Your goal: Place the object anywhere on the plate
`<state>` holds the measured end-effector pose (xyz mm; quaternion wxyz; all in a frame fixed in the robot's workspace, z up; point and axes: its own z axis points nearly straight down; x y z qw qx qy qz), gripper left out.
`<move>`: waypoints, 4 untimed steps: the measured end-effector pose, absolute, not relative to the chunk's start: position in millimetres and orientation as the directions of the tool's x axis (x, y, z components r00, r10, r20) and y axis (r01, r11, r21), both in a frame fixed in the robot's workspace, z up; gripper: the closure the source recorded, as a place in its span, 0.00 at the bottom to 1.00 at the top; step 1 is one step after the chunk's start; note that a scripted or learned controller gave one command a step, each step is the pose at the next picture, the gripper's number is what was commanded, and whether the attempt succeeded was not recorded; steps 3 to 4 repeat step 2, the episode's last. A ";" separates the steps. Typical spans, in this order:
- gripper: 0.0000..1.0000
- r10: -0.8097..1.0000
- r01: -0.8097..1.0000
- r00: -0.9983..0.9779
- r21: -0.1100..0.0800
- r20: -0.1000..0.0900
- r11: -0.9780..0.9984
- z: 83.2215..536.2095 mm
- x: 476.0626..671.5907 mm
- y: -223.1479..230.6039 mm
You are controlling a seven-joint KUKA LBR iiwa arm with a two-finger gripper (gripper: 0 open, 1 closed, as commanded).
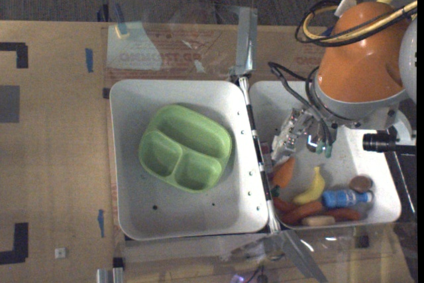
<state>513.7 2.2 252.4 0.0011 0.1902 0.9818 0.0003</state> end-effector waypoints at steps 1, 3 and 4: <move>1.00 0.546 0.546 -0.838 0.000 -0.001 0.838 286.2 482.1 -13.9; 1.00 0.543 0.543 -0.840 0.000 -0.001 0.840 292.3 483.0 20.9; 1.00 0.543 0.543 -0.840 0.000 -0.001 0.840 292.3 483.0 20.9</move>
